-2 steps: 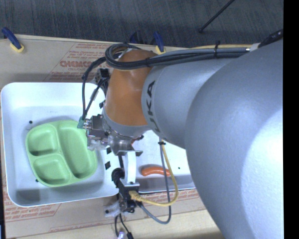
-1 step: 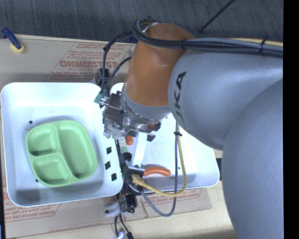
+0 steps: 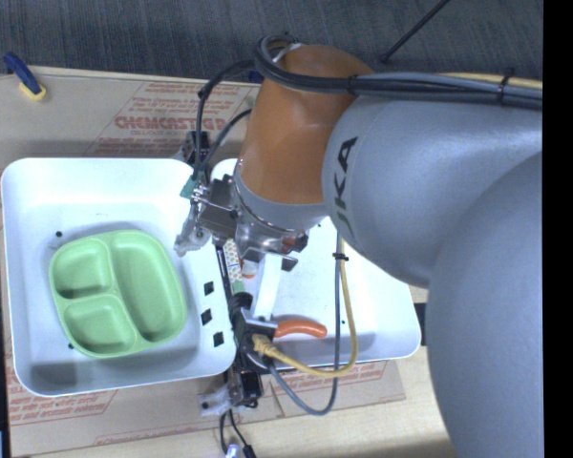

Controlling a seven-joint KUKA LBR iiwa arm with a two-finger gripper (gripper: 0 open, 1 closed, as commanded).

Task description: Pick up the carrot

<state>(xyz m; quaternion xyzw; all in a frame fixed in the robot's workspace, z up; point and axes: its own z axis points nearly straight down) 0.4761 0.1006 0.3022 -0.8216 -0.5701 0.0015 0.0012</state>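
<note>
The carrot (image 3: 300, 329) lies near the front edge of my right bin (image 3: 382, 337), small, bright orange and glossy, its left end hidden behind cables. My gripper (image 3: 241, 248) hangs further back over the divide between the bins, apart from the carrot; I cannot tell its opening. The green tray (image 3: 117, 292) sits in the left bin (image 3: 24, 256).

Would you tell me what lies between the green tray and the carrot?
In the camera view, the wall where the two white bins meet runs between the green tray and the carrot, with small black marks along it.
</note>
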